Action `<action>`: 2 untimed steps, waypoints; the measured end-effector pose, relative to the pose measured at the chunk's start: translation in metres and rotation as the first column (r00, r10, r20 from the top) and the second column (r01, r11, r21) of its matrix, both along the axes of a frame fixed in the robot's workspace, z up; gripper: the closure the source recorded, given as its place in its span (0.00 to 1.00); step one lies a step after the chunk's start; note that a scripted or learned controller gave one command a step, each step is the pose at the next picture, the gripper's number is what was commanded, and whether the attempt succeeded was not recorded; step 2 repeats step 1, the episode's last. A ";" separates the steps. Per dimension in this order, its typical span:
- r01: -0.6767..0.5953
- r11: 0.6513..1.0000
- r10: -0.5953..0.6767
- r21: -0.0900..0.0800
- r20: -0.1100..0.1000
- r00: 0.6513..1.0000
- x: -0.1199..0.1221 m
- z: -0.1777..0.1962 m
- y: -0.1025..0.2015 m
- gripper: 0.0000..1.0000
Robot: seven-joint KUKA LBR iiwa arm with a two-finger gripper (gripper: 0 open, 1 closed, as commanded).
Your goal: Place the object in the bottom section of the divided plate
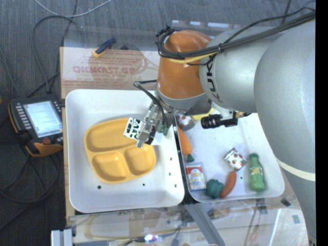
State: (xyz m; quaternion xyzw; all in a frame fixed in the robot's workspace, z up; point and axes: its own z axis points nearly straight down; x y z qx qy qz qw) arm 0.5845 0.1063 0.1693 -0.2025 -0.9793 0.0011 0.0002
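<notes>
The grey arm enters from the right of the frame and fills its upper right, its orange band (182, 65) sitting near the top centre. Below the band the wrist slants down and to the left, ending in the gripper (145, 136) over the left bin (82, 188), just above the right edge of the yellow divided plate (119, 150). The fingers point down and leftward toward the plate's right rim. Whether they are parted or closed cannot be told at this angle, and nothing can be made out between them. A black-and-white patterned tag (134, 127) sits beside the gripper, over the plate's upper right corner.

The plate lies in the middle of the left bin, with one long section along its upper side and two smaller sections along its lower side. All three sections look bare.

The loose objects lie in the right bin (266, 191). A carrot (185, 142) rests near the bin's left wall, close to the gripper. Below it is a small red-and-white packet (196, 177), then a green vegetable (215, 188) touching a second orange piece (230, 183). A small patterned cup (234, 159) and a green bottle (256, 172) lie further right.
</notes>
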 end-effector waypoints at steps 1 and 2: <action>0.000 1.000 0.000 0.001 0.001 1.000 0.000 0.000 0.000 0.00; 0.000 1.000 0.000 0.001 0.001 1.000 0.000 0.000 0.000 0.00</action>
